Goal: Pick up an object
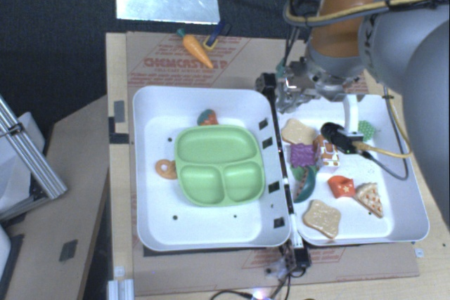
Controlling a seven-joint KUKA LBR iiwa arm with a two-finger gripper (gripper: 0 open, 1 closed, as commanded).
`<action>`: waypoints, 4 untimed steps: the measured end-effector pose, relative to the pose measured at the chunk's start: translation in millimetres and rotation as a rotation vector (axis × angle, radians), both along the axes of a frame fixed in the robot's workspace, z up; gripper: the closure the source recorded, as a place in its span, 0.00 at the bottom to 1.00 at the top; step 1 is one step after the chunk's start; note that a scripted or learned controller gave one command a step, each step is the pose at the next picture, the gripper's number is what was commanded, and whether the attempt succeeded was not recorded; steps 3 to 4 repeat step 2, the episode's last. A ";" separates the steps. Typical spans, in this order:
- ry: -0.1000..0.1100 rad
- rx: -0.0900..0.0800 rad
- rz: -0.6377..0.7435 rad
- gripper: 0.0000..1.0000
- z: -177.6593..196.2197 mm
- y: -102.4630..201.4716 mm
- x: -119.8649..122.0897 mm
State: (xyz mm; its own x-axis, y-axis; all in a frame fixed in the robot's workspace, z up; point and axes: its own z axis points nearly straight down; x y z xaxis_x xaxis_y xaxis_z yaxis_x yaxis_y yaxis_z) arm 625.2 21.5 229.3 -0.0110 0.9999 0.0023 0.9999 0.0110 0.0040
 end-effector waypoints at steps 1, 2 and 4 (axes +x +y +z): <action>0.003 -0.002 -0.008 1.00 3.3 -4.9 -5.2; 0.004 -0.003 -0.010 1.00 -15.1 -8.6 -6.8; 0.004 -0.003 -0.010 1.00 -15.1 -8.6 -6.8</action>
